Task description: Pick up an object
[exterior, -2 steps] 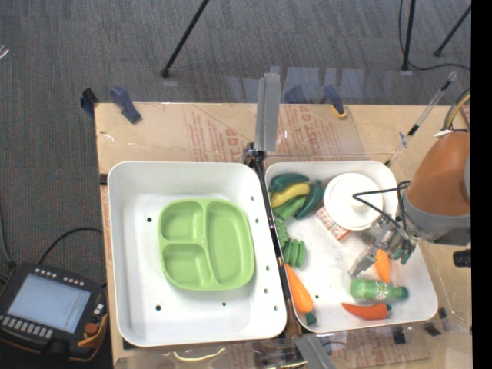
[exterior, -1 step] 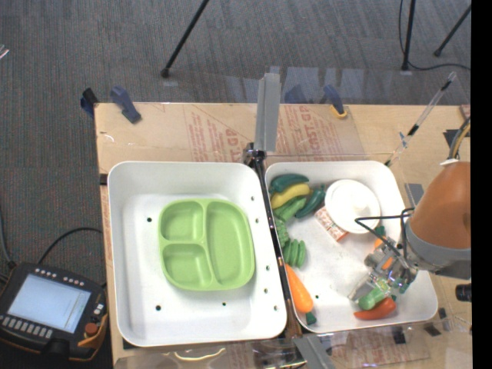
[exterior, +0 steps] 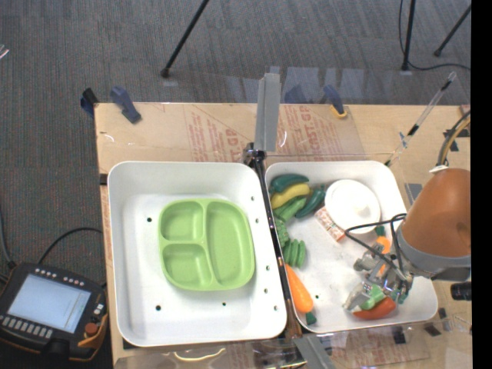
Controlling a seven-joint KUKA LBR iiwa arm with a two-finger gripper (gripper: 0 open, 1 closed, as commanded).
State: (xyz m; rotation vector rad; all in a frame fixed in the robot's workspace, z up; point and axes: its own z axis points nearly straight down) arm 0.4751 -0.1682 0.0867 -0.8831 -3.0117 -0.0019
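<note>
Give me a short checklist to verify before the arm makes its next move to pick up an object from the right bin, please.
1. Gripper is over the right bin: ok, low at its near right corner.
2. A target lies under it: ok, a red and green pepper is right below.
3. Pepper between the fingers: cannot tell, the gripper body hides them.
4. Neighbours out of the way: ok, the carrot and white bowl lie apart from it.
5. Bin wall clearance: not ok, the pepper lies close to the near wall.
</note>
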